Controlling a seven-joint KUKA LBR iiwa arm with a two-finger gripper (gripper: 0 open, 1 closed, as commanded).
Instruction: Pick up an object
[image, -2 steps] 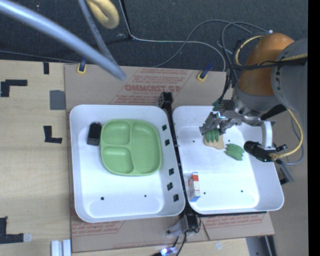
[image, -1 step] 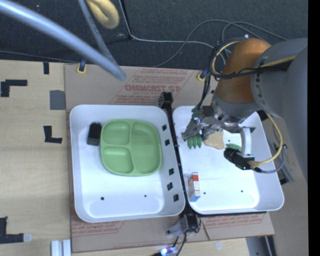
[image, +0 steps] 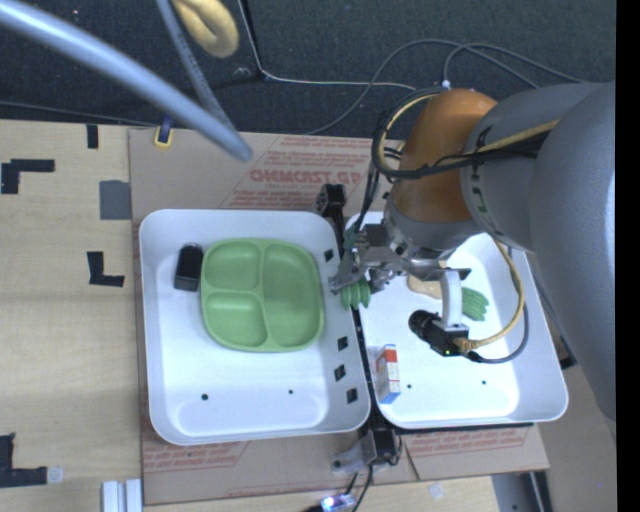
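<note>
- Grey arm with orange band (image: 450, 150) enters from the right and hangs over the inner edge of the right shallow white bin (image: 520, 400).
- Pincer (image: 362, 272) sits low at the divide between the two bins, above the near-left corner of the right bin.
- Small green soft-looking object (image: 354, 295) lies directly beneath the pincer tips, at the rim where the bins meet. Contact or grasp: cannot tell; tips are too cluttered to say whether spread or pressed together.
- Second green leafy piece (image: 474, 302) lies further right in the same bin, beside a white part of the tool.
- Small red-and-white box (image: 389, 368) lies in the right bin's near-left area, apart from the pincer.
- Left shallow white bin (image: 240, 410) holds a pale green divided plastic plate (image: 262, 295), with a small black block (image: 188, 267) touching its left edge.
- Both bins rest on a cardboard sheet (image: 290, 165) on the wooden surface (image: 60, 330).
</note>
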